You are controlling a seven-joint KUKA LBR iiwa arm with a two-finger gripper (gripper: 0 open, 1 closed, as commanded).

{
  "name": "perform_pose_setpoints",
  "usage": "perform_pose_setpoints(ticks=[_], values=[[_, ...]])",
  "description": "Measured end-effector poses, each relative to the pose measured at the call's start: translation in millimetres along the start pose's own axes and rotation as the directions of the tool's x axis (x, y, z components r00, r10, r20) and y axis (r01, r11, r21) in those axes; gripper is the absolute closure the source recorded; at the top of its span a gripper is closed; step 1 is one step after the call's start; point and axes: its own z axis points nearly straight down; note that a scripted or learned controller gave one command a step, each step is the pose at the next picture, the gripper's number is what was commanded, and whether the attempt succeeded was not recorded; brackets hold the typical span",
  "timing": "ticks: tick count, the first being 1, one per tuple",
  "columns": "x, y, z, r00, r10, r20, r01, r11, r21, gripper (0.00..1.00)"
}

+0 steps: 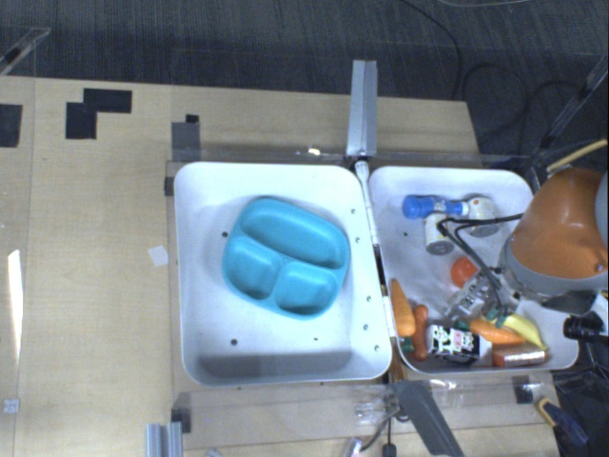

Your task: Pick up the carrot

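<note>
You are looking down on a light wooden counter point(86, 284) carrying two shallow white plastic bins, so take the right-hand white bin point(400, 190) as your landmark. To its left, touching along the shared rim, sits the left-hand white bin point(205, 341), which holds a turquoise plastic plate with three compartments point(285, 255). The long orange carrot point(403, 310) lies inside the landmark bin against its left wall, toward the near corner, slanted with its lower end beside a small black-and-white printed packet point(452, 342). The grey arm with its orange band point(563, 227) reaches in over the bin's right side, and the claw point(481, 300) hangs low near the bin's middle, apart from the carrot; whether it is released or clenched you cannot tell. Just beside the claw lie a second, stubbier orange piece point(496, 331) and a yellow banana-shaped toy point(524, 329). A blue-and-white bottle point(433, 207) lies near the bin's far wall.
</note>
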Motion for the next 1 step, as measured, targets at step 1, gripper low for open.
perform_pose_setpoints(ticks=[1], values=[[-21.5,-1.4,0.6,0.909,-0.416,-0.006,0.416,0.909,-0.001,1.00]])
